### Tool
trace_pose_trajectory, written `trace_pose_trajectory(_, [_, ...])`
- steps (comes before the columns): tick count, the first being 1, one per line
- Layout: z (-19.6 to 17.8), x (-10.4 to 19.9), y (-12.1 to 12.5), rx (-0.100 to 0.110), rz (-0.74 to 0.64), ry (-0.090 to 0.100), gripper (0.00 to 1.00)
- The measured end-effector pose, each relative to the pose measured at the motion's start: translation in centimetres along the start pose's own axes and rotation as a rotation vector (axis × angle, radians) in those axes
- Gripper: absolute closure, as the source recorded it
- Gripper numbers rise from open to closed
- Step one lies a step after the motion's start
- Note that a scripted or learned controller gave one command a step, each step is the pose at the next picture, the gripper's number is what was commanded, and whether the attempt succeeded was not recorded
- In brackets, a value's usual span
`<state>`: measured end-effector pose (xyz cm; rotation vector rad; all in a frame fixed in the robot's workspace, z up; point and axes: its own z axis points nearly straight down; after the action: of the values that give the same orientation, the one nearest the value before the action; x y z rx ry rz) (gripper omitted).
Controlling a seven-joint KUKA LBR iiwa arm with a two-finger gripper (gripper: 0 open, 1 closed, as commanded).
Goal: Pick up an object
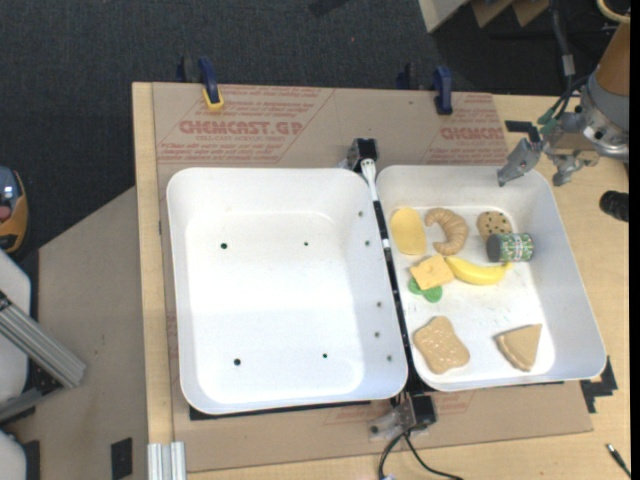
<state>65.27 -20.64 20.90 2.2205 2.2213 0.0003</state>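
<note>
The gripper (541,162) was recorded above the far right corner of the right bin (572,268), fingers apparently spread and nothing held between them. A banana (477,270), croissant (448,228), cookie (491,223) and small can (510,247) were listed near the bin's far middle.

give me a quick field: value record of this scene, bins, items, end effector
left bin: white, shallow
right bin: white, holds the toy food
items: yellow piece, croissant, cookie, green can, banana, cheese, toast, wedge
end effector: open, above right bin's far right corner, holding nothing
</note>
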Motion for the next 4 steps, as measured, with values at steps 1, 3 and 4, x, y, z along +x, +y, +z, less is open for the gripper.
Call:
trace_pose_trajectory(1, [-27.4,5.6,1.2,-0.019,-0.004,-0.005,0.00])
trace_pose_trajectory(3, [-25.3,-2.0,-1.8,0.002,0.003,0.000,1.00])
trace_pose_trajectory(4, [-20.3,2.1,-6.9,0.006,-0.001,0.002,1.00])
